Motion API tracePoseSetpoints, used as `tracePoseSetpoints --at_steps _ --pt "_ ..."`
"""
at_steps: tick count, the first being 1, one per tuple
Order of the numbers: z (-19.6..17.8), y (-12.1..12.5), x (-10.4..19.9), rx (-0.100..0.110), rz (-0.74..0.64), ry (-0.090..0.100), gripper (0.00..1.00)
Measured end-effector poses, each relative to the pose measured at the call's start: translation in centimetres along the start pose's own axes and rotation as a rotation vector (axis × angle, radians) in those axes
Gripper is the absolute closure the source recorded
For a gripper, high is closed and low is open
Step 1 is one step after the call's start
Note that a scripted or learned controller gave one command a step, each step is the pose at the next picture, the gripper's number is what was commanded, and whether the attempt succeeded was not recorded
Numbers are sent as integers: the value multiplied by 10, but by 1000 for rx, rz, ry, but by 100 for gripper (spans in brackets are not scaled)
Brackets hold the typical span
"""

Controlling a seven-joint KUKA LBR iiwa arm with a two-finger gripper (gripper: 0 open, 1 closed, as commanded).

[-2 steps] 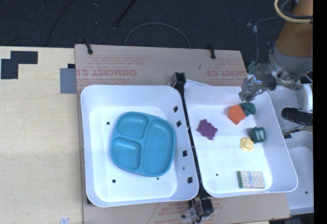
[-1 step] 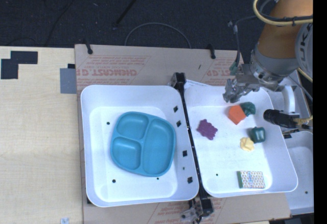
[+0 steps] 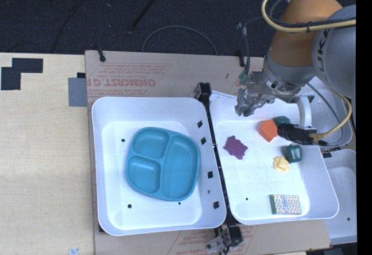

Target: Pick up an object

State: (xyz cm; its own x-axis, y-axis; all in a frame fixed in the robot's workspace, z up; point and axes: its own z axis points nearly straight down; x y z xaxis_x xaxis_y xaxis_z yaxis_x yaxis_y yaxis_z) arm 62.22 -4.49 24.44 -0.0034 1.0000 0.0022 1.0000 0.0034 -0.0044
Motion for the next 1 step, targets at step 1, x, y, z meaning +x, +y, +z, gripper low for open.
tracePoseSetpoints --at_steps 1 --pt "15 1 49 1 0 -1 100"
